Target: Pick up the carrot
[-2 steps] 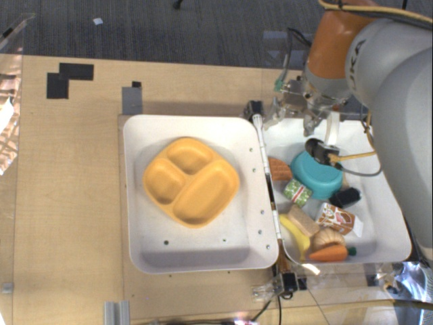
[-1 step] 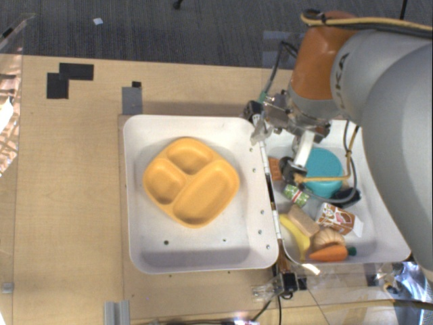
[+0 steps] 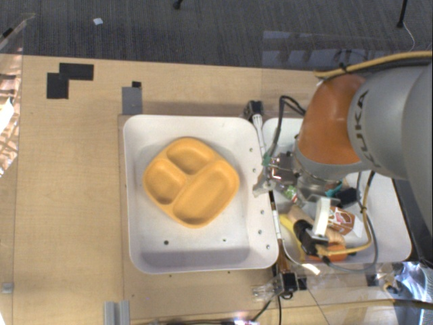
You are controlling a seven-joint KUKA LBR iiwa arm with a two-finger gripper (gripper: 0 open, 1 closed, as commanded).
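Crowding right bin (image 3: 399, 246) rim: arm (image 3: 379, 120), clutter.

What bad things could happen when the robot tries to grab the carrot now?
1. The right bin is crowded: the carrot lies packed against other items, so the gripper might grab the wrong one or nudge the carrot away.
2. The arm hides much of that bin from the camera, so a miss may be hard to spot.
3. Loose cables hang over the items and could snag.
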